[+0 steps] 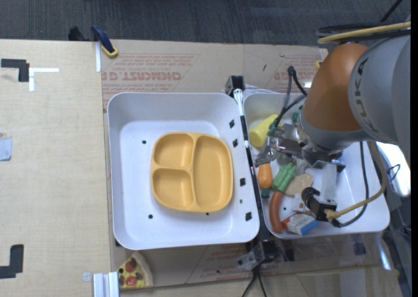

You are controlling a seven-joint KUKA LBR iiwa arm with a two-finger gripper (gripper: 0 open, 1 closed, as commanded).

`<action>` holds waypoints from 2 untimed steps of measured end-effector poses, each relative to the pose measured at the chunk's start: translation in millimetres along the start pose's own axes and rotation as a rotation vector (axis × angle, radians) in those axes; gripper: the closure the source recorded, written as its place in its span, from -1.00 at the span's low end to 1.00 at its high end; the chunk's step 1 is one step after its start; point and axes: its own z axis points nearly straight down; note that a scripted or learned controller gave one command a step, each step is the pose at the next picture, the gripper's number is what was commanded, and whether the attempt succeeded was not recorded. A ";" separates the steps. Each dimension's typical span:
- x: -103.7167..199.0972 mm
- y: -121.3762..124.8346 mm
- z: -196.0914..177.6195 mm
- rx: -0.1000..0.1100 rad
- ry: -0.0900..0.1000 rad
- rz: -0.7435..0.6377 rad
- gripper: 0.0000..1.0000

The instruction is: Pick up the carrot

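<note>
The carrot (264,176), a short orange piece, lies near the left wall of the right bin (372,220). A green piece (285,176) lies beside it on the right; I cannot tell whether the two are joined. My gripper (270,153) hangs just above the carrot's upper end, under the arm's orange band (330,96). The carrot rests on the bin floor and I cannot see it held. The arm's bulk hides much of the right bin's middle.
A yellow item (260,130) lies above the gripper. A red sausage-like item (273,213), a beige piece (301,184) and a blue-and-white item (304,225) lie below. The left bin (124,158) holds a yellow divided plate (193,171). A cable (356,207) loops off the wrist.
</note>
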 end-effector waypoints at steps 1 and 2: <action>-95.3 35.8 21.5 -0.002 0.000 0.356 -1.00; -16.4 17.0 0.1 -0.001 0.000 0.764 -1.00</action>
